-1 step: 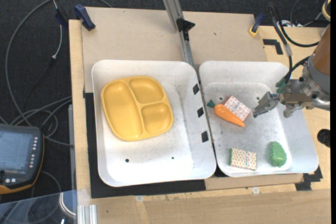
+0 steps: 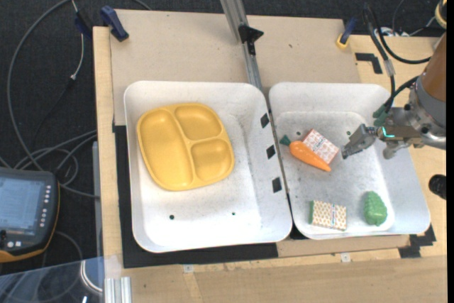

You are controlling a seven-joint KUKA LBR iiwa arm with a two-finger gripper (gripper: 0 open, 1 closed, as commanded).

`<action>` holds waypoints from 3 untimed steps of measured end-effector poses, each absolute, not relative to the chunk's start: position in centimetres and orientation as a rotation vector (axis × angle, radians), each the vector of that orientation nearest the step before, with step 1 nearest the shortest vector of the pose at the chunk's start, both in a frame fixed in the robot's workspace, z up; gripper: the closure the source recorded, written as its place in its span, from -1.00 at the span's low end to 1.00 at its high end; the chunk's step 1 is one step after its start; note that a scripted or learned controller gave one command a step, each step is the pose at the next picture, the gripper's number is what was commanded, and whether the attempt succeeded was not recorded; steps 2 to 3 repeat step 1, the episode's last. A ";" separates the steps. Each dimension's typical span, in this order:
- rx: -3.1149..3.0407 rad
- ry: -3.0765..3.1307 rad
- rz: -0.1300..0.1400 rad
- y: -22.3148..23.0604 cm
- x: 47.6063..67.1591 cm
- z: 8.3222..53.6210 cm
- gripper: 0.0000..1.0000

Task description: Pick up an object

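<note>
Camera view | tool (image 2: 352, 146) over right bin (image 2: 418, 204), finger state unclear | carrot (image 2: 310, 155) just left of it | yellow tray (image 2: 186, 146) in left bin (image 2: 152, 232)

Yellow divided plate (image 2: 186, 146) in left bin (image 2: 142, 220), carrot (image 2: 310, 156), patterned packets, green toy (image 2: 375, 209) in right bin (image 2: 415, 202)

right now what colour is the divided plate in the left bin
Yellow plate, seen in the camera view.

- The arm (image 2: 434, 92) is extended in from the right edge, with its orange band seen at the upper right.
- The wrist is angled down and to the left.
- The gripper (image 2: 352, 146) is pointed leftward at a slant; nothing is seen between its dark fingers.
</note>
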State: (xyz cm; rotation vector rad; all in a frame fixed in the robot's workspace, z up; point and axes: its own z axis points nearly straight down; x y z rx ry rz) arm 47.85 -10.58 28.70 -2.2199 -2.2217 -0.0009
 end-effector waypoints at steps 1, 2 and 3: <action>-2.216 -2.218 0.005 -9.7 48.2 23.9 -1.00; -2.216 -2.218 0.005 -9.7 48.2 23.9 -1.00; -2.216 -2.218 0.005 -9.7 48.2 23.9 -1.00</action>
